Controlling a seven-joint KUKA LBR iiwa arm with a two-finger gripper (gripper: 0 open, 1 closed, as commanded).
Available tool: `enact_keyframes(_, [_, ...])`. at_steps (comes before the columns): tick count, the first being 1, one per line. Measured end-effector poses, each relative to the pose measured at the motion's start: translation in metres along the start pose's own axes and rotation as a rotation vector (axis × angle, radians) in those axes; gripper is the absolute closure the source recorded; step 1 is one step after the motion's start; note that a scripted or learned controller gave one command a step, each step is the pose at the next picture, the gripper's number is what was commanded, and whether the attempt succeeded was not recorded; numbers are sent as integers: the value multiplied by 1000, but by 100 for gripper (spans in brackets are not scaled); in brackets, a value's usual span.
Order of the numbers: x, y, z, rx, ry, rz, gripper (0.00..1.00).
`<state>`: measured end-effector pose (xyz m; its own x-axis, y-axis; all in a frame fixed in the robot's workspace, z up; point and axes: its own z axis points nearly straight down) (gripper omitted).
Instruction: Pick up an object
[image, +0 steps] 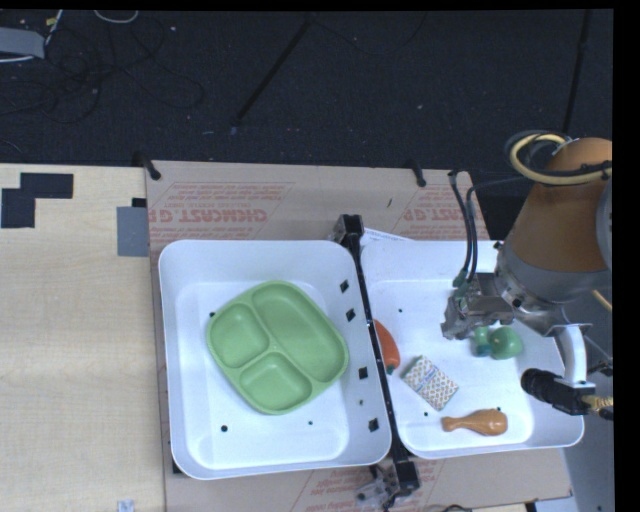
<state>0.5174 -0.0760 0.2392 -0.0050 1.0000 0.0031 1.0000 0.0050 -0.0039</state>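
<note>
Nearest the camera, at about 5 o'clock in the right-hand shallow white plastic bin (560, 436), lies a tan, drumstick-shaped toy (476, 424), flat on the floor and untouched. Just beyond it, toward the bin's 7 o'clock, a small flat packet with a blue-and-white pattern (431, 383) rests at a tilt. At 9 o'clock an orange rounded object (387, 345) sits tight against the wall next to the dark divider between the bins; how much of it is hidden by that wall is hard to tell.

Farther in, at roughly 3 o'clock, is a small green rounded toy (499, 343). The grey two-finger gripper (472, 320) is down in the bin right beside it, at the toy's 10 o'clock, close enough that they seem to touch. Whether the toy sits between the fingers cannot be told; the wrist and its hardware cover the tips, so open or closed is unclear.

The left-hand shallow white plastic bin (190, 420) carries a pale green three-compartment plastic plate (276, 346), lying flat and diagonal, well apart from the arm.

Judging progress: the reach into the bin looks done and the green toy is the likely target, but nothing is lifted. The grasp is unconfirmed, and the raise clear of the floor is left.
</note>
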Motion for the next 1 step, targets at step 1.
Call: enact_keyframes(1, [48,-4,13,1,0,2,100])
